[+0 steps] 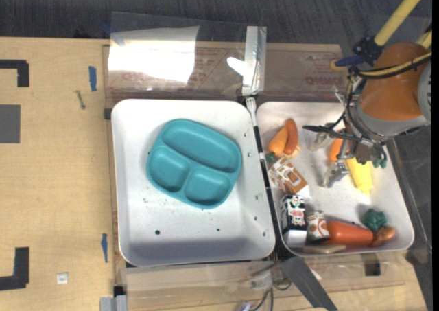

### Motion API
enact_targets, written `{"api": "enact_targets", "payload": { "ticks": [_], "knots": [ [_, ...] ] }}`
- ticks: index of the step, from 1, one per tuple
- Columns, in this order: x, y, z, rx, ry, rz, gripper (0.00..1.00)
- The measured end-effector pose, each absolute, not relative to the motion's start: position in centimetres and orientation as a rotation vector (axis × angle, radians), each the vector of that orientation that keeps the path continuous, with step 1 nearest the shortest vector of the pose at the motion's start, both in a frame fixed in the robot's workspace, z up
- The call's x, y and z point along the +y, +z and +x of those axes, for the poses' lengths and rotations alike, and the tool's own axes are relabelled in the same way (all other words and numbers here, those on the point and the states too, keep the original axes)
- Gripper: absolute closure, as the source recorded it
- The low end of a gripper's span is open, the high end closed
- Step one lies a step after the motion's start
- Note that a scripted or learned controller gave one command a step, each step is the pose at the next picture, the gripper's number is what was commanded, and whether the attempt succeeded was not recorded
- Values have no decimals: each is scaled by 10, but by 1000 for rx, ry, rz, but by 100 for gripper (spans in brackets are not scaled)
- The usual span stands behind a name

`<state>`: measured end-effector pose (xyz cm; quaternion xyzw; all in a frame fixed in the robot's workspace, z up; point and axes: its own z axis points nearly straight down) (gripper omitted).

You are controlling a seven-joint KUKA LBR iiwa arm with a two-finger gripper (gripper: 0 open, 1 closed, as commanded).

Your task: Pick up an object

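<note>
The tool [335, 160] hangs in the right bin [405, 193], near its far rim, bare floor below; fingers spread wide. A yellow toy [361, 174] lies just right of it.

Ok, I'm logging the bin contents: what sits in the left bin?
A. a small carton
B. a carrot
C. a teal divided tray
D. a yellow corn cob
C: the teal tray lies alone in the left bin, while the carrot and the other small items are in the right bin.
</note>
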<state>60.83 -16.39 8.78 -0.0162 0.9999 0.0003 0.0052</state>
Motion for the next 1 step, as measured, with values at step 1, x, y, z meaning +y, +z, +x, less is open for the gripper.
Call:
{"api": "enact_targets", "payload": {
  "ticks": [1],
  "knots": [
    [-163,99,612,3121,0,-54,100]
  ]
}}
